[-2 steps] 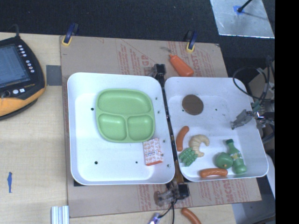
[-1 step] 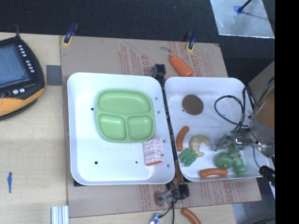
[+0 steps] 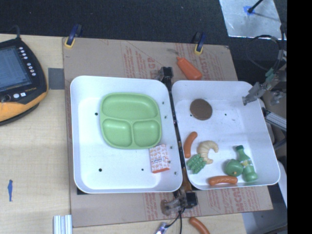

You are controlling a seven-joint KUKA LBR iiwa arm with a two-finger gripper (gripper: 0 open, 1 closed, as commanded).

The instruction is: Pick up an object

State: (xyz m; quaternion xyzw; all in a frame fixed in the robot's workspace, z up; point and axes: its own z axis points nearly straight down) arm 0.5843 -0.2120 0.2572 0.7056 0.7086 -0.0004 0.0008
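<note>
Gripper (image 3: 253,95), finger state unreadable, at right bin's (image 3: 253,130) far-right rim; judge: descend squarely over brown disc (image 3: 200,109), isolated toward the bin's far-left.

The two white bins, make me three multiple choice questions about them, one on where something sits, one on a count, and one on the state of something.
1. Where does the green divided plate lie?
A. in the left bin
B. in the right bin
C. on the cardboard beyond the bins

2. How many orange sausages lie inside the right bin?
A. none
B. two
C. four

3. How does the green bottle rest?
A. standing upright
B. lying on its side
C. held up above the bin

Answers:
1. A, the plate sits in the left bin, above the small packet.
2. B, one lies near the dividing wall, another along the near edge.
3. B, it lies flat on the bin floor.
</note>
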